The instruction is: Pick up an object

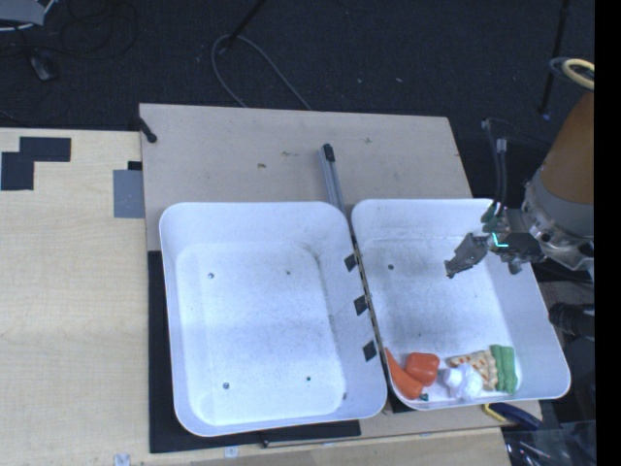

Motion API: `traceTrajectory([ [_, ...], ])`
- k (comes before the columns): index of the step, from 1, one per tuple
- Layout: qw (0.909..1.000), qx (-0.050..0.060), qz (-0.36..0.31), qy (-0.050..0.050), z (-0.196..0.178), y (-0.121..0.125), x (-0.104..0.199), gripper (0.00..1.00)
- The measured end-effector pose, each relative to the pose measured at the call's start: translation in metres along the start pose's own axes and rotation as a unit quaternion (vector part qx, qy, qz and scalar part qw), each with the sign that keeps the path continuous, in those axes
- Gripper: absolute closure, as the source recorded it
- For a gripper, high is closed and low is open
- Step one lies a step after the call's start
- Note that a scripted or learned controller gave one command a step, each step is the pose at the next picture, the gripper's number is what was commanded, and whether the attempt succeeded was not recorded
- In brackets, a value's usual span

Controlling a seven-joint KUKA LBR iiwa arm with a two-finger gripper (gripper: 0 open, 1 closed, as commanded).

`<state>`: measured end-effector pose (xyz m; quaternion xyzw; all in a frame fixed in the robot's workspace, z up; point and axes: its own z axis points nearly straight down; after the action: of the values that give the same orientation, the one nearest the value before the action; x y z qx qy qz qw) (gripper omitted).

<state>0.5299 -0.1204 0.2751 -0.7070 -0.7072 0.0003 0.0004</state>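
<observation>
end effector (468,257) – over right bin (427,289), nothing in it, opening unclear | toys (456,372) – piled at bin's near edge | advice: descend on the orange piece (419,365), clear of the wall

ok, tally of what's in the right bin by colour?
Right bin, all clustered at the near edge:
orange/red: 1
tan/patterned: 1
white: 1
green: 1
Total: 4, as far as the pile can be told apart.
</observation>
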Motion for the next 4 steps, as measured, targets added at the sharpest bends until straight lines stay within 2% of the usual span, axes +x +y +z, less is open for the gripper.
traceTrajectory([
  [1,1.0,0.0,0.0,0.0,0.0,0.0,0.0,0.0],
  [4,1.0,0.002,0.0,0.0,0.153,0.018,0.014,0.0],
])
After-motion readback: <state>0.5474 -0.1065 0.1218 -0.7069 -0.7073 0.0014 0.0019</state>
